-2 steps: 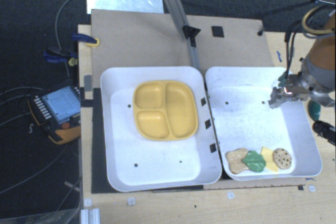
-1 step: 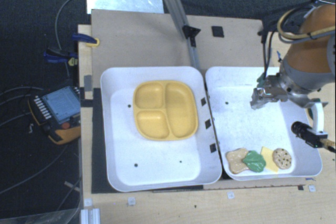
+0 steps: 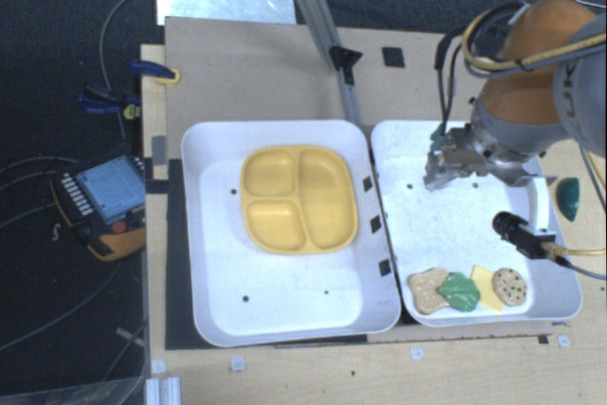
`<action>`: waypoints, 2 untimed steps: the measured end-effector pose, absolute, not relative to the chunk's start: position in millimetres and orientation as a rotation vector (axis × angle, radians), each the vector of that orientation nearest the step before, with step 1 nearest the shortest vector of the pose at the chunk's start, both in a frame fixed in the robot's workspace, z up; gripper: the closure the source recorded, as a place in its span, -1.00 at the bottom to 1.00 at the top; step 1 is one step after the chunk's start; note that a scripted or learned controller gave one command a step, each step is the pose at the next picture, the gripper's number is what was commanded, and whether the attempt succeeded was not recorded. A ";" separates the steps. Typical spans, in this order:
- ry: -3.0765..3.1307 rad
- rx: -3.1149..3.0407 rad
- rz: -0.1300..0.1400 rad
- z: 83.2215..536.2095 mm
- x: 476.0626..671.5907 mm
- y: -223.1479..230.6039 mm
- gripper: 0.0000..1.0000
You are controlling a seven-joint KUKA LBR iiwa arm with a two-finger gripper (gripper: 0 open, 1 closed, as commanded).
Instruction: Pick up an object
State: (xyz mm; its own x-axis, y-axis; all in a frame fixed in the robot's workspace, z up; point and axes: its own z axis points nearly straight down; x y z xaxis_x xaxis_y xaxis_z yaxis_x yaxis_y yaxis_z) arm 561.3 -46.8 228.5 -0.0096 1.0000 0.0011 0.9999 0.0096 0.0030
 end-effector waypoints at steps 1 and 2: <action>2.233 2.211 0.003 218.2 567.2 2.8 1.00; 2.234 2.209 0.006 230.2 576.1 58.4 1.00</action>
State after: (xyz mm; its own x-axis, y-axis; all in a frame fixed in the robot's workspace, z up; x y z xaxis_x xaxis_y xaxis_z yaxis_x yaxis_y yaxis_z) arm 576.1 58.4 230.2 -0.0114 0.9999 0.0025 0.9999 0.0114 0.0028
